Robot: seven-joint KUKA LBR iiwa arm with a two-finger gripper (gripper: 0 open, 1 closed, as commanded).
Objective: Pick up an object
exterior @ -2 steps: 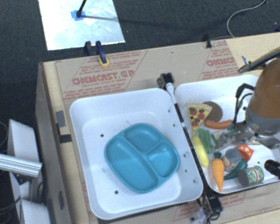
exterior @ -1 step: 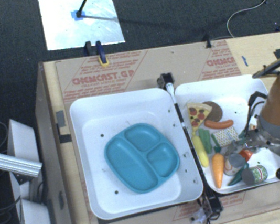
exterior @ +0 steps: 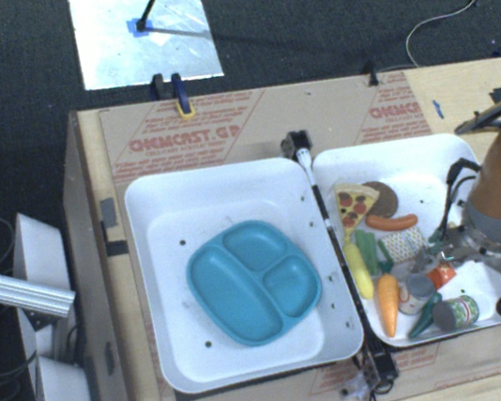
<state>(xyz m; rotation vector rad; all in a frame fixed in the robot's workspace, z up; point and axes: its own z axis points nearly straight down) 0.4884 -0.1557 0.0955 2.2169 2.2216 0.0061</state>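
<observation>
My two-finger gripper (exterior: 429,262) hangs low in the right shallow white bin (exterior: 433,151) — among toy foods, just beside the orange plastic carrot (exterior: 388,302) — whether its grip is closed, I cannot tell.

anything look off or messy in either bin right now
Nothing looks spilled or broken. The left bin holds a blue divided plate lying askew to the bin walls. The toy food is heaped in the right bin: pizza slice, sausage, carrot, and a small can lying on its side.
</observation>
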